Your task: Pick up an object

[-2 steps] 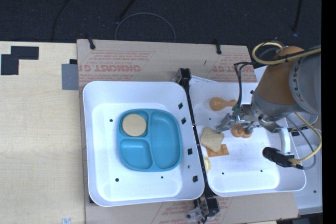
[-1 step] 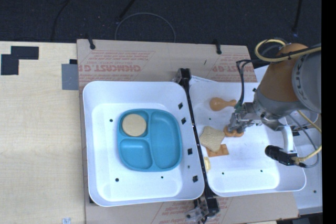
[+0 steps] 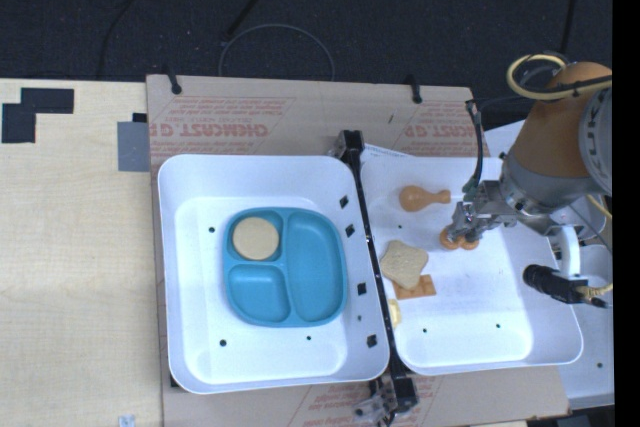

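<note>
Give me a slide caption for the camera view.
KUKA gripper low in right bin near toast slice; blue tray in left bin.

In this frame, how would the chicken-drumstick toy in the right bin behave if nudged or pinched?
The drumstick toy looks like smooth moulded plastic, so probably rigid, light and slippery. Its round head and thin handle suggest it would pivot or roll when pushed. It lies apart from the tool.

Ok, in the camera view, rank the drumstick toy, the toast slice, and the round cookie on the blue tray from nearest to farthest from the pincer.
1. Drumstick toy, right bin, just left of the pincer.
2. Toast slice, right bin, lower left of the pincer.
3. Round cookie, on the blue tray in the left bin.
</note>
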`<state>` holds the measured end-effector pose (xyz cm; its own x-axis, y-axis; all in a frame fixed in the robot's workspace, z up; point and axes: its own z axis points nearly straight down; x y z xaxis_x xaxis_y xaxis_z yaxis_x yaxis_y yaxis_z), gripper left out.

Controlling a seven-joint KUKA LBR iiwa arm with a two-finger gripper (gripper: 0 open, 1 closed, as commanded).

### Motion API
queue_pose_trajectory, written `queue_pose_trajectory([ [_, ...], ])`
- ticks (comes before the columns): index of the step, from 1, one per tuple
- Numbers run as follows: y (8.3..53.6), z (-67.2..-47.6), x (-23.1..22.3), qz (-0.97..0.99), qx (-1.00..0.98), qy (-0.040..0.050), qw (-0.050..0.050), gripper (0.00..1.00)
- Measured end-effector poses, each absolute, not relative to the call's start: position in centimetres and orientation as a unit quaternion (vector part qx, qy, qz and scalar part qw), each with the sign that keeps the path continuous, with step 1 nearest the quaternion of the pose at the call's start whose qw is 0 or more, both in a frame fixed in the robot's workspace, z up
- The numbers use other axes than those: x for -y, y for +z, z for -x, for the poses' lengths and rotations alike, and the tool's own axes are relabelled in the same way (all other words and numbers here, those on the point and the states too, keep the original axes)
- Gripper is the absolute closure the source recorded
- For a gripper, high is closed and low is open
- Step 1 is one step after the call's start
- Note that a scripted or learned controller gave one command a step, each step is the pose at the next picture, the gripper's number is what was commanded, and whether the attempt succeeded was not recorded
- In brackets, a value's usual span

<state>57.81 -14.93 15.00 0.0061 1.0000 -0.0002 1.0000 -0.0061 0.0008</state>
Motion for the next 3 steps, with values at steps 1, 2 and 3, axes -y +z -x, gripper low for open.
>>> queue_pose_trajectory([
  [1,21.0,-57.2,14.8,-0.707,-0.707,0.0009,0.001,1.00],
  [2,22.1,-57.2,14.9,-0.707,-0.707,0.0000,0.000,1.00],
  [3,21.1,-57.0,9.4,-0.706,-0.708,-0.0005,-0.003,1.00],
])
